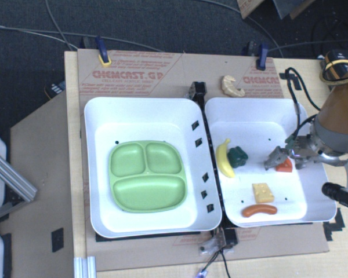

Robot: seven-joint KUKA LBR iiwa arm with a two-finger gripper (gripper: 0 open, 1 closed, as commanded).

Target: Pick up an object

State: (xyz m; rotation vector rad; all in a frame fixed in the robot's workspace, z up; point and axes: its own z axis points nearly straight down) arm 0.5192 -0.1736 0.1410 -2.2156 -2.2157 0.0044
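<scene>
The arm [336, 117] comes in from three o'clock, its orange band sitting high at the picture's edge with the grey wrist just below it. From there the wrist angles toward nine o'clock and ends in the hand [276, 158], which is low and tilted, its metal fingers [274, 157] pointing toward eight o'clock. The fingers look close together (the view is too small to tell whether they are closed). Dark cables loop along the arm's twelve o'clock side.
</scene>
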